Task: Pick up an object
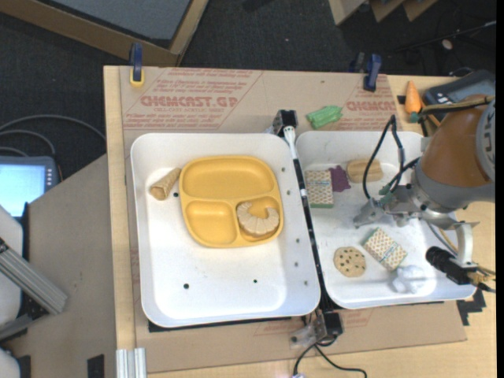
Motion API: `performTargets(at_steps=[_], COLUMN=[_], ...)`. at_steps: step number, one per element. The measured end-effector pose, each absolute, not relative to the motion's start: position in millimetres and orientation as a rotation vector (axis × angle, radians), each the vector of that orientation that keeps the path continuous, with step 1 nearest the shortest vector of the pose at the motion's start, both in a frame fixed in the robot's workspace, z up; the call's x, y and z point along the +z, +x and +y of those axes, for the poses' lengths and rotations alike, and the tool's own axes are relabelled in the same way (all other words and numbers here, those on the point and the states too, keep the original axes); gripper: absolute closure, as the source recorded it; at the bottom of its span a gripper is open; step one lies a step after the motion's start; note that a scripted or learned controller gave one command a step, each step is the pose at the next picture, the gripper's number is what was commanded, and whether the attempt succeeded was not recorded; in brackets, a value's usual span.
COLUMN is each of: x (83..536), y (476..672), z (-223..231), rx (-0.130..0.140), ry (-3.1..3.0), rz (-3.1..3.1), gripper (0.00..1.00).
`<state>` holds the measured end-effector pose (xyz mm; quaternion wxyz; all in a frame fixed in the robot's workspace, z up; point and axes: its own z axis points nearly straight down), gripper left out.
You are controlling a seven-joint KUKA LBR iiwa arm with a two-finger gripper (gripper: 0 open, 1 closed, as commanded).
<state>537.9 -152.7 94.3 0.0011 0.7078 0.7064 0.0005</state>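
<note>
I read "CHEMCAST G.P" in red on the brown sheet point(193, 101) covering the counter point(118, 235), far behind my end effector point(376, 211). I cannot tell how far its fingers are spread. Just in front of it in the right bin point(346, 294) lies a patterned square packet point(385, 248); a speckled round cookie point(350, 261) sits beside that.

We see dark carpet floor point(71, 69) around a cardboard-covered bench point(197, 101). Wooden-edged board point(102, 6) lies at top left, lit screen point(24, 187) at left edge, blue clamps point(136, 60) hold the bench's far edge.
</note>
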Motion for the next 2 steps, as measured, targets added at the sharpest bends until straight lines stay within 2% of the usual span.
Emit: performTargets(at_steps=[1, 2], x=[84, 94], y=[485.4, 488.5], z=[-159, -158], rx=[-0.005, 0.001], ry=[2.229, 2.222], rz=[2.222, 2.218], gripper=[0.0, 1.0])
